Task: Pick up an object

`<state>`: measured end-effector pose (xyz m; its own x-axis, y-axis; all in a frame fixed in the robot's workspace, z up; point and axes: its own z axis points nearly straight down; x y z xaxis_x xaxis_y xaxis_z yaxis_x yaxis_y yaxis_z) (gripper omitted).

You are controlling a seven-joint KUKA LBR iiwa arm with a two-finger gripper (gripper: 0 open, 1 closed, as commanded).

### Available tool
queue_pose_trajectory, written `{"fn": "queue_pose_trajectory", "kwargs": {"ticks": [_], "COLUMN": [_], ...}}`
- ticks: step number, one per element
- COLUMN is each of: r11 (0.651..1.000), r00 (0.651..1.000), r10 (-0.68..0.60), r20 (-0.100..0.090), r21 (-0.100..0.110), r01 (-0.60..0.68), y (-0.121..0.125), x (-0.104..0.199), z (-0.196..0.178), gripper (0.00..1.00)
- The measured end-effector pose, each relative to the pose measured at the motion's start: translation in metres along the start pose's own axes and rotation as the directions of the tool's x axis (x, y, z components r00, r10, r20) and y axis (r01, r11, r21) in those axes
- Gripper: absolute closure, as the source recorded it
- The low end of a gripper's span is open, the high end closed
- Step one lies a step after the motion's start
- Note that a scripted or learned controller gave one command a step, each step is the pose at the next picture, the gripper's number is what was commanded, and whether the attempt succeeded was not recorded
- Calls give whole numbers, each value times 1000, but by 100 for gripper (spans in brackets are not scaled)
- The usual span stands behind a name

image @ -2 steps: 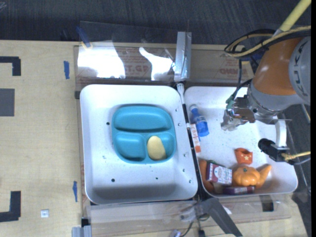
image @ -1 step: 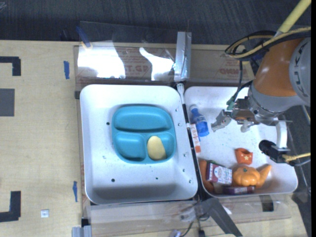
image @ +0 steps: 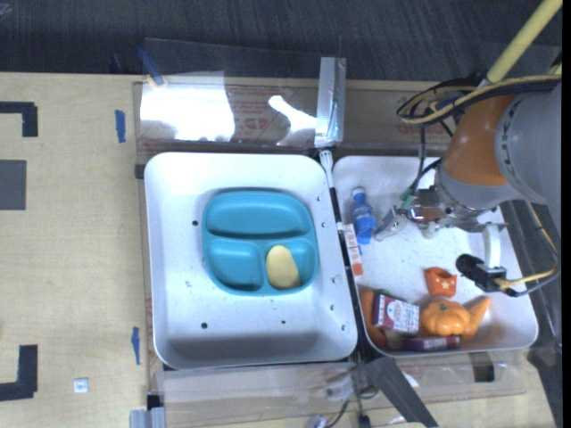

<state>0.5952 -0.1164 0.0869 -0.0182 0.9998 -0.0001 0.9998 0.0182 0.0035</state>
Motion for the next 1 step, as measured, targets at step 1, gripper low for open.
{"fn": "queue_pose_trajectory", "kwargs": {"ticks": [1], "r11": [994], "r00": [994], "r10": [-105], "r20": [2], "r21": [1], "r01": [105], "y": [33], "x": [2], "z": [1], "gripper": [0]}}
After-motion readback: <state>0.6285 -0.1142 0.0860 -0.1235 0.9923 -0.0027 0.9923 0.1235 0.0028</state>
